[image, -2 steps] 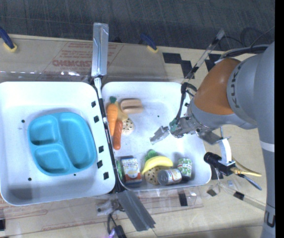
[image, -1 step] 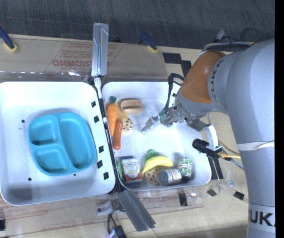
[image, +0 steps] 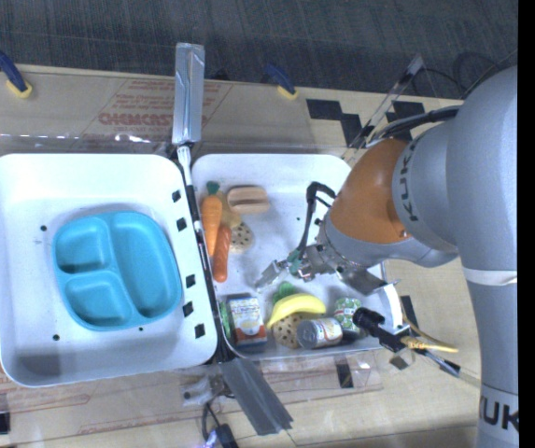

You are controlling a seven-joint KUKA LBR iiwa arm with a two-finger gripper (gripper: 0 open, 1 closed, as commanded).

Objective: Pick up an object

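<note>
- The left bin on the table holds a blue divided tray.
- The right bin holds a carrot and a small bun at its far side.
- A banana, a can and a small carton crowd its near edge.
- The pincer hangs open just above the banana, gripping nothing.

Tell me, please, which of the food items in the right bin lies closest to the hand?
The yellow banana, just below the hand. The carrot, hot dog and cookie lie farther off to the left.
</note>
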